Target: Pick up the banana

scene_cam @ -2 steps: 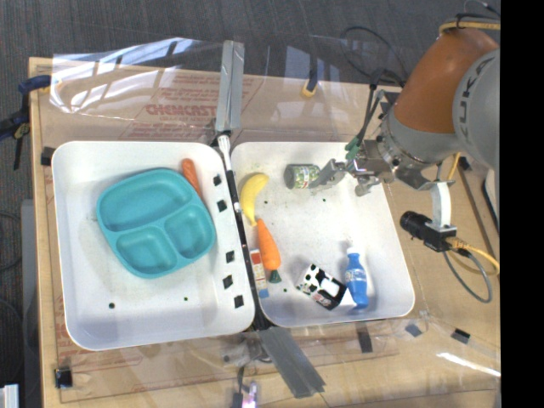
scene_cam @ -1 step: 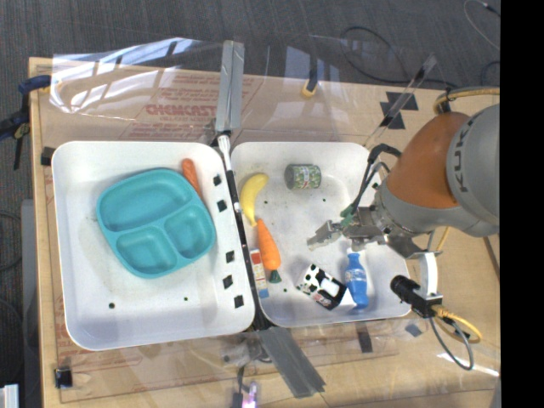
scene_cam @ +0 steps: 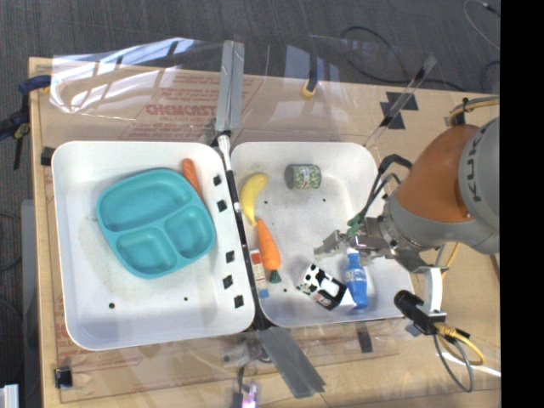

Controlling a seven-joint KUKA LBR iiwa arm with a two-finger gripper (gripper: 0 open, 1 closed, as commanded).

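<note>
Bins sit side by side: in the left bin we see a blue divided plate and an orange carrot at its upper right. In the right bin, the banana lies by the left wall, above a second carrot. Well to its right the gripper hovers above a blue bottle; how far it is open, we cannot tell.

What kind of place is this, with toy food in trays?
Probably a robotics lab test bench: a robot arm reaches over two white bins holding toy items like a banana and carrot, with loose cables around.
</note>
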